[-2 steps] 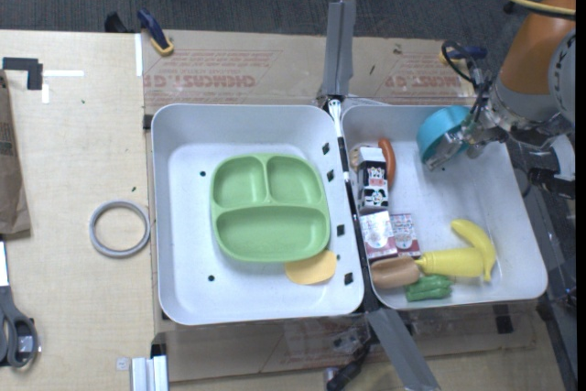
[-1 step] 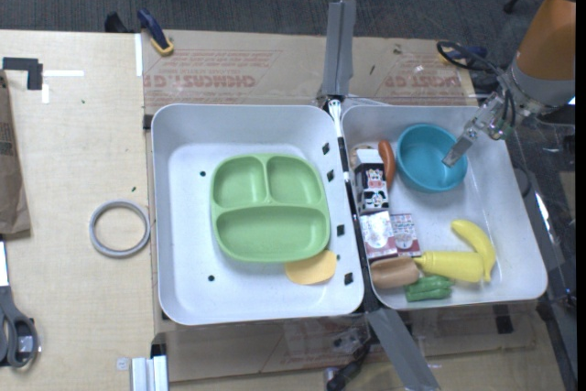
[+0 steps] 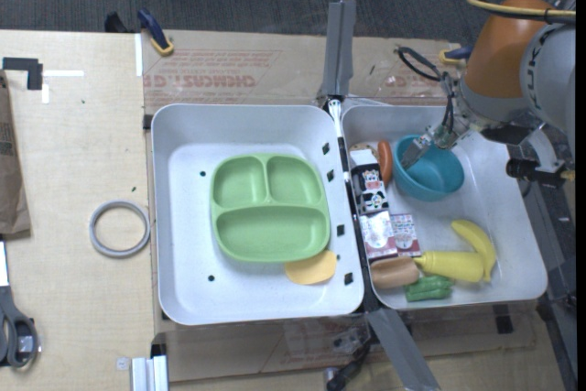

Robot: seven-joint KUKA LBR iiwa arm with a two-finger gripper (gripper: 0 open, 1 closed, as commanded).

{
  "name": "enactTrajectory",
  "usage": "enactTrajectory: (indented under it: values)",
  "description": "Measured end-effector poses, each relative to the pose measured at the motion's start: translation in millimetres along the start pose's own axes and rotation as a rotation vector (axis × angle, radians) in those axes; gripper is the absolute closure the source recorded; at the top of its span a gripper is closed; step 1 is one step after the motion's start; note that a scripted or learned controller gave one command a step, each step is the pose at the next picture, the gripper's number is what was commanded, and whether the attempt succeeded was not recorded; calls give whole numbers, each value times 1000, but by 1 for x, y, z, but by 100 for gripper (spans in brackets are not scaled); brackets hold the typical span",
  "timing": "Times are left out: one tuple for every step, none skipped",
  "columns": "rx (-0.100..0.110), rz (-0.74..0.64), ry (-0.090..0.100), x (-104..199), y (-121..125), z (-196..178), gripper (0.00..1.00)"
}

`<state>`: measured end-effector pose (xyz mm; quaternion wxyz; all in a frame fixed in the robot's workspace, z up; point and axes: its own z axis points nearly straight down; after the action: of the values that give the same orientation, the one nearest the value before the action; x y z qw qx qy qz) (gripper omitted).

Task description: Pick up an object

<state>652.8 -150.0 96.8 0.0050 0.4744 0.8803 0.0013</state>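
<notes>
Left bin (image 3: 174, 224): green tray (image 3: 270, 208). Right bin (image 3: 517, 279): blue bowl (image 3: 430, 171), banana (image 3: 462, 256).

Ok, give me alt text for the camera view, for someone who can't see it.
The gripper reaches from the right to the rim of a blue bowl in the right bin, near a banana. The left bin holds a green divided plate.

Grey arm (image 3: 549, 78) with orange band reaches in from the right, wrist bent downward, its tool (image 3: 417, 148) angled low and leftward.
</notes>
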Motion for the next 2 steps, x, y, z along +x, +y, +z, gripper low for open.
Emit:
enactTrajectory:
  values:
    - [-2,2,-7,-3,-1,-11,100]
    - [-1,2,-5,-2,0,-11,0]
